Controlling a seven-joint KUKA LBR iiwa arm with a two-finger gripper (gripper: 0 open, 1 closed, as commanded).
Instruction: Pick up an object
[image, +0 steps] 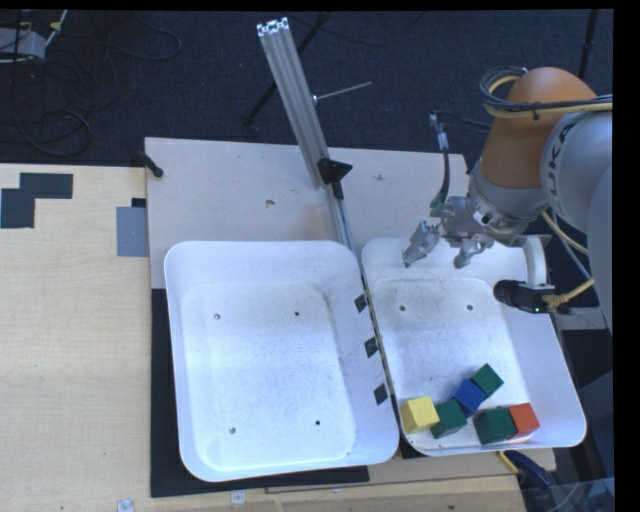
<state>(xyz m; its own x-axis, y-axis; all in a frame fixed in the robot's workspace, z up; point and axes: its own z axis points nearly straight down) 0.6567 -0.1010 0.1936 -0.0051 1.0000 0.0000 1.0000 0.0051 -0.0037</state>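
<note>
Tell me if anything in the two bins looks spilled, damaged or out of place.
Nothing stands out. The blocks, a yellow block, a blue block, an orange block and some green ones, sit bunched in the near corner of the right bin. The claw hangs open above that bin's far edge, holding nothing.

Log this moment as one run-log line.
gripper: open, holds nothing, above right bin far end | blocks: clustered at near corner | left bin
</note>
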